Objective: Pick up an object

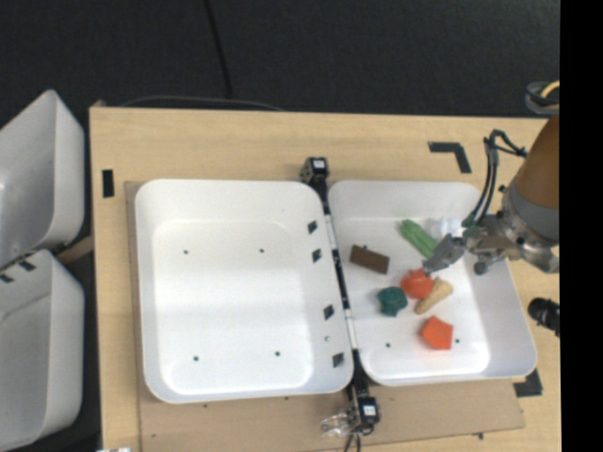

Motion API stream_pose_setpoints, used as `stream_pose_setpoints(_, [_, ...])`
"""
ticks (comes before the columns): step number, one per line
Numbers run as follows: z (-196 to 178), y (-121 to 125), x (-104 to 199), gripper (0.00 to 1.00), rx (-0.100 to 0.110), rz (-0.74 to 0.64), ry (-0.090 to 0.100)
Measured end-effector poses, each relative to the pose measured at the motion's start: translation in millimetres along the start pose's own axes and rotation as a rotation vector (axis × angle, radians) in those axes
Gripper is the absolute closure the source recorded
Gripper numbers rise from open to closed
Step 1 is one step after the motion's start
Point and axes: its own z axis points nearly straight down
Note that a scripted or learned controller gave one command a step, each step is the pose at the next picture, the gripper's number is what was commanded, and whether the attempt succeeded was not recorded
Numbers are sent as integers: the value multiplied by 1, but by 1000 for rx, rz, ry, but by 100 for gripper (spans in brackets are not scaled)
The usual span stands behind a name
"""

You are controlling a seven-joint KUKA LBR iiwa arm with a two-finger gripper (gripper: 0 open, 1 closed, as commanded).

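I work from the front of the right bin backward. Nearest me lies an orange block, small and compact; I judge it light and rigid, best taken across two flat opposite faces. Behind it sit a teal lump, rounded and likely to roll, a red-orange piece, and a tan piece just beside or touching the red-orange one; I cannot tell which. All appear to be small toy-like items, light and not fragile, possibly slick on smooth faces. A brown block lies apart toward the divider, flat and low, with clear room on both long sides, so I judge it the easiest target. A green stick lies farthest back, tilted, close to the pincer. The pincer hangs over the cluster, just above the red-orange piece; I cannot tell whether it is apart or together, and I see nothing held. The bin floor is smooth white plastic with shallow walls, so items may slide when nudged. The left bin adjoins. Both rest on a wooden desk; beyond is dark floor.
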Motion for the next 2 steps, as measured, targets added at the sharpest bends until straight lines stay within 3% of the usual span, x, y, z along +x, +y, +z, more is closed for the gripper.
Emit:
stream_pose_setpoints(1, [128, 51, 11, 0, 5, -3, 0])
stream_pose_setpoints(2, [128, 108, 52, 0, -5, -5, 0])
